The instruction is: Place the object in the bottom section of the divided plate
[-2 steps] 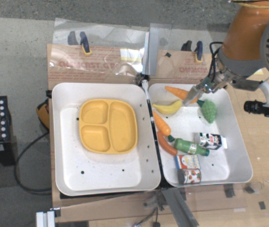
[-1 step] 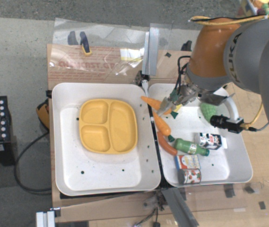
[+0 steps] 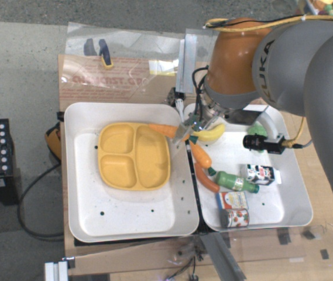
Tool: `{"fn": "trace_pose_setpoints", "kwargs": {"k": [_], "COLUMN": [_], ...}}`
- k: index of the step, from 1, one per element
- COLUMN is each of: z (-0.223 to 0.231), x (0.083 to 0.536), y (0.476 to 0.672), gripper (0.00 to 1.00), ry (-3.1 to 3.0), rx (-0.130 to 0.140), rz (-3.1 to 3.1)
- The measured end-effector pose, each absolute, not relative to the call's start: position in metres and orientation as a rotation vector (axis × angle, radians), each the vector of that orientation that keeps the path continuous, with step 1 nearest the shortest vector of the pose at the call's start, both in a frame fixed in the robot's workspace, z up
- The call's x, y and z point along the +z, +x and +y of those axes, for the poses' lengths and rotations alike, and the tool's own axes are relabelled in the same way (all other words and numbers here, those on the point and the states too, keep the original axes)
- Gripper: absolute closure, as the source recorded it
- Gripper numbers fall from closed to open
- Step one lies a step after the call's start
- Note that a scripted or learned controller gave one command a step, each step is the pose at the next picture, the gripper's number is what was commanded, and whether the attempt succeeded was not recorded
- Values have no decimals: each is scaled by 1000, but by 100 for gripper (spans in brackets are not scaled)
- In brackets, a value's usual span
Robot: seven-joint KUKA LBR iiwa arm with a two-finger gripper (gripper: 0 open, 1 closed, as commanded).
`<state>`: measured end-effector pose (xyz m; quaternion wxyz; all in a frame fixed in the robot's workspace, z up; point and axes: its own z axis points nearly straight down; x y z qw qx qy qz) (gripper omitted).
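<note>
A yellow divided plate lies in the left bin, with two small sections on its left and one long section on its right. An orange carrot hangs over the plate's upper right rim, pointing left. My gripper is at the divider between the bins, shut on the carrot's right end. The grey and orange arm reaches in from the upper right and hides the back of the right bin.
The right bin holds a yellow banana, two more carrots, a green bottle, a small carton, a second carton and a can. A plastic sheet lies behind the bins.
</note>
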<state>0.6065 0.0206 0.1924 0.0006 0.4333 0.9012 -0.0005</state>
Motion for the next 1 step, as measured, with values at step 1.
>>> {"fn": "trace_pose_setpoints", "kwargs": {"k": [1], "z": [21], "x": [192], "y": [607], "gripper": [0], "ry": [1361], "rx": [0], "rz": [2830]}}
